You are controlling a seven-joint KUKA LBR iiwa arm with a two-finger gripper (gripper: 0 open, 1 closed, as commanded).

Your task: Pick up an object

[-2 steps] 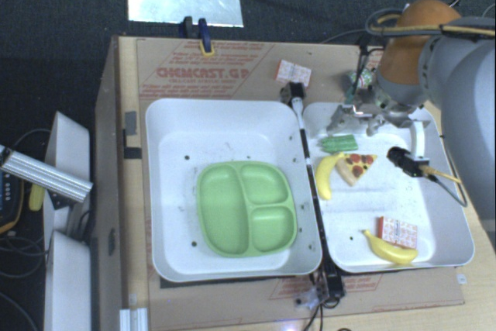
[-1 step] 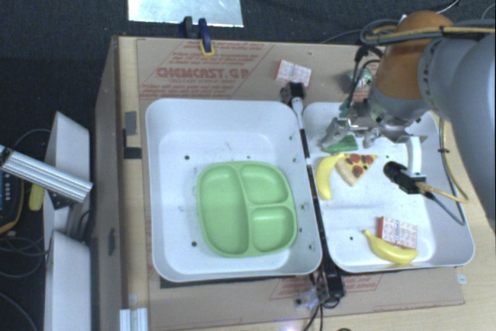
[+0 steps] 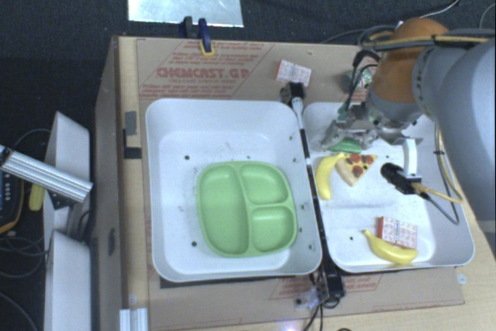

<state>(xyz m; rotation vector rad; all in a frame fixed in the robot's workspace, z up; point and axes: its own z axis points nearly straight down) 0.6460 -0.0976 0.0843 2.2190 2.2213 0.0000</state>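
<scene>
The right bin (image 3: 442,244) holds several toy foods. A yellow banana (image 3: 325,175) lies by its left wall, with a pizza slice (image 3: 357,167) just to the right of it. A second banana (image 3: 391,249) lies near the front edge, touching a red and white packet (image 3: 398,230). My gripper (image 3: 349,129) is low over the bin's back left part, just behind the pizza slice. A green thing (image 3: 343,142) shows under it, partly hidden; I cannot tell whether the gripper touches it.
The left bin (image 3: 170,136) holds a green divided plate (image 3: 246,207). The wall shared by the bins (image 3: 307,167) runs just left of the first banana. A small card (image 3: 294,73) lies on the cardboard behind the bins.
</scene>
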